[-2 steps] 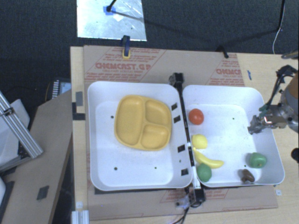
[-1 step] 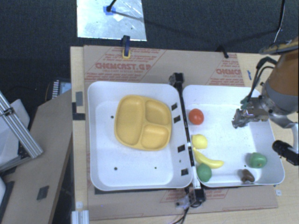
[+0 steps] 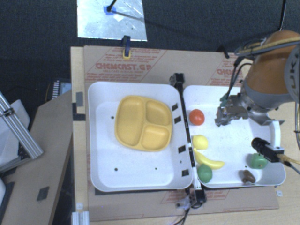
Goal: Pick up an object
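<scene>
Two bins: left bin (image 3: pixel 101 172) carries a yellow divided tray (image 3: pixel 143 123); right bin (image 3: pixel 234 139) carries the fruit.
My tool (image 3: pixel 226 115): poised over the right bin's upper half; its opening I cannot tell.
Nearest object: orange ball (image 3: pixel 197 117), just to the tool's left in the view.
Farther objects: lemon (image 3: pixel 200 142), banana (image 3: pixel 211 161), green fruit (image 3: pixel 205 173), lower down.
</scene>
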You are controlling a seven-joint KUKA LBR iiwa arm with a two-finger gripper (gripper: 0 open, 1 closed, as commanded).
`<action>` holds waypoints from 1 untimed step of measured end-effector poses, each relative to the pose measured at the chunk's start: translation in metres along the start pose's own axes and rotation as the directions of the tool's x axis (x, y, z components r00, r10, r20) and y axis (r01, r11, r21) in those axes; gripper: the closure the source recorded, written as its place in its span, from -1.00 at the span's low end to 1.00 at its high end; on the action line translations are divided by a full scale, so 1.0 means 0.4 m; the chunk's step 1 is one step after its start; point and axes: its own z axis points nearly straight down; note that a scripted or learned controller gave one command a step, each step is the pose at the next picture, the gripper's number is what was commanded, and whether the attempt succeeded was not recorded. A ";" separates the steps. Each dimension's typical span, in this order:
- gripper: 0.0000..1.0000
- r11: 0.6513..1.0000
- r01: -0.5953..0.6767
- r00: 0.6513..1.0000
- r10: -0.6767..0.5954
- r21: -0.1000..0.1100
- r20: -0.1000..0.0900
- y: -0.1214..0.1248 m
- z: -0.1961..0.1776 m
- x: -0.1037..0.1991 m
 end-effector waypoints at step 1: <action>1.00 1.000 0.000 1.000 0.000 0.000 0.000 0.049 0.032 0.122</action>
